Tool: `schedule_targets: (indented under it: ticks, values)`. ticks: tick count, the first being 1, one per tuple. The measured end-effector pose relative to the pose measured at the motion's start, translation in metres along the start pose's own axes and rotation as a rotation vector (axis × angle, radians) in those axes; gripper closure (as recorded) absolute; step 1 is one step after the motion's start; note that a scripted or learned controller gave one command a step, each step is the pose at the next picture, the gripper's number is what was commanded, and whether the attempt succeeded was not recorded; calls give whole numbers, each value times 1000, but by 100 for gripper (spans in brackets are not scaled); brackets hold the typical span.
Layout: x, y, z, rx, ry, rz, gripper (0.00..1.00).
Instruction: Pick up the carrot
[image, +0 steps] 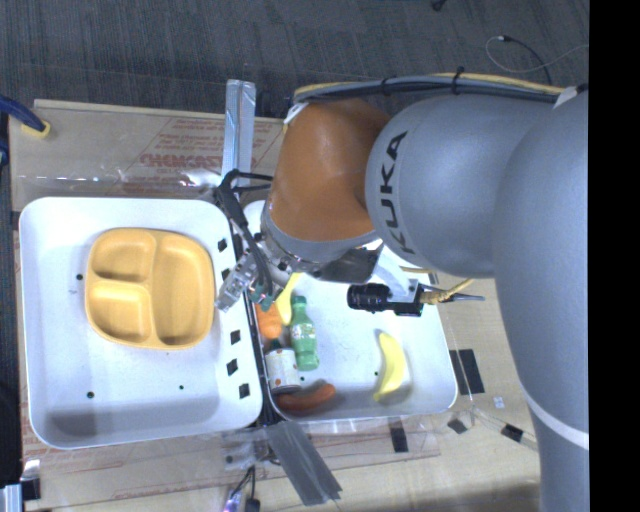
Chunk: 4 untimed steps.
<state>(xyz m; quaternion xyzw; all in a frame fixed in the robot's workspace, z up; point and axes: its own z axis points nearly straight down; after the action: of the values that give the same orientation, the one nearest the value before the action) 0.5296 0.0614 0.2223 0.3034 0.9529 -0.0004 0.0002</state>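
Orange carrot (268, 322) below gripper (252, 282) (touching unclear).

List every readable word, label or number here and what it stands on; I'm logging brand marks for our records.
"KUKA": black letters on the grey arm.
Red print on the cardboard sheet behind the bins: too blurred to read.
Label on the green bottle: too small to read.

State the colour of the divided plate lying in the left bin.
The divided plate is yellow-orange, shown best in the camera view from above.
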Motion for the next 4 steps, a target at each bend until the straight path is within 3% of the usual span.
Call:
schedule_targets:
  ticks: [1, 2, 3, 4]
  values:
    - [0, 0, 0, 0, 0, 0, 0]
    - [-18, -29, 32, 2, 3, 183, 0]
    - [-18, -29, 32, 2, 3, 183, 0]
    - [-165, -39, 32, -1, -3, -141, 0]
